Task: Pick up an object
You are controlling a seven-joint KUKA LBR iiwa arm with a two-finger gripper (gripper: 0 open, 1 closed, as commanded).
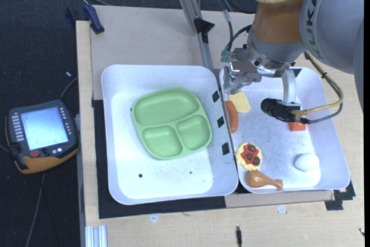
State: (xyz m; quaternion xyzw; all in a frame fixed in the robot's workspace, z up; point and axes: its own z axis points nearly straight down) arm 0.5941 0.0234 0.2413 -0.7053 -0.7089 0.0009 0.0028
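Looking down at a slant, camera view has two white bins side by side mid-frame: left bin (115, 142) and right bin (332, 142). Left bin holds a green divided plate (171, 122), 3 compartments, lying flat near its centre. Arm (306, 3), grey w/ orange band, comes in from upper right; gripper (236, 81) sits low over right bin's upper-left corner, just by the divider btwn bins. Can't tell the gripper's state, wrist body hides it. Just below gripper: orange sausage-like piece (232, 116) along the divider, w/ a pale yellow piece (242, 103) touching its upper right. Further down, lower left of right bin: small round pizza-like toy (250, 155), then a tan drumstick-shaped toy (263, 181) near bottom rim. White egg-like ball (306, 162) at lower right. Small orange-red block (297, 125) mid-bin, under a black attachment on arm. Handheld control pendant (40, 135) at far left, off the bench
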